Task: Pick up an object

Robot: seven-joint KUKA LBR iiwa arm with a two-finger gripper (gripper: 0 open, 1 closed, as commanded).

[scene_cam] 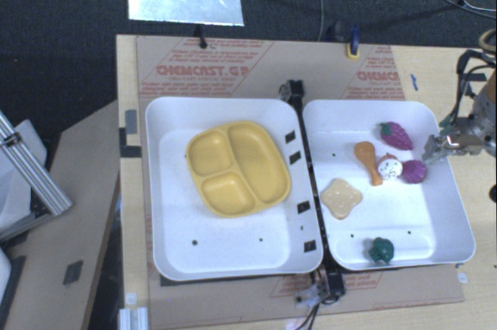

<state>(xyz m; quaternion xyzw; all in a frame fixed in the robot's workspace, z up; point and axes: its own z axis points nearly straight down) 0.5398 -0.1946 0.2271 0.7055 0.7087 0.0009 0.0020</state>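
Bench: two white bins, toys lie in the right one.
Gripper: right edge, finger state unclear.
Progress: nothing lifted; purple toy nearest.

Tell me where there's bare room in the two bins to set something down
In the right bin, bare floor lies along the near edge between the green toy and the right wall, and along the far left by the divider. Its upper right is crowded: purple grapes, drumstick, white ball, purple piece. In the left bin, room remains nearer than the yellow tray.
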